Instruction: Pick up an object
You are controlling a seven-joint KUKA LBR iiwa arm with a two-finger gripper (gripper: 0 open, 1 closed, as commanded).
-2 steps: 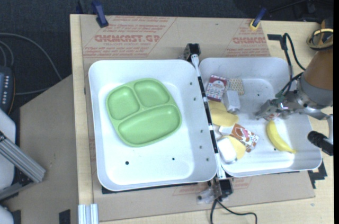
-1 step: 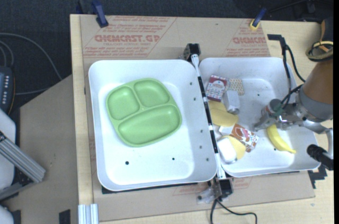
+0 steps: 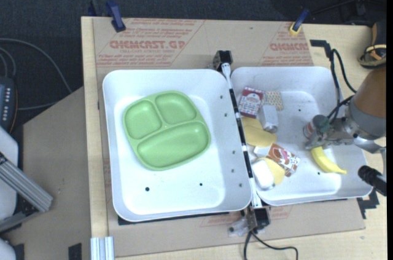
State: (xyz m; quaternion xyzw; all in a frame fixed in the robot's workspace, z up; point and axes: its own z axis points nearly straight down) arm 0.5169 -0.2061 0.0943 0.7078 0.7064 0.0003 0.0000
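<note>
Two white bins are sitting side by side on the bench: the left bin (image 3: 123, 191) and the right bin (image 3: 295, 77). A green divided plate (image 3: 166, 128) is lying in the left bin, toward its upper left, three compartments showing. The right bin is carrying the loose objects. A red-and-white packet (image 3: 250, 101) is lying near the bin's upper left, with a small grey box (image 3: 269, 117) just beside it on the right. Below them a flat yellow piece (image 3: 258, 133) is resting against the bin's left wall. Lower still, a red-and-white printed pouch (image 3: 284, 158) is overlapping a white and yellow rounded item (image 3: 265, 173) at the lower left corner. A banana (image 3: 325, 160) is lying toward the bin's lower right.

The arm is reaching in from the right, and the gripper (image 3: 316, 133) is sitting low in the right bin, just above the banana's upper end and very near it. Contact between the two is not clear from this angle. Whether the hand is released or clenched cannot be told; nothing is visibly lifted.
</note>
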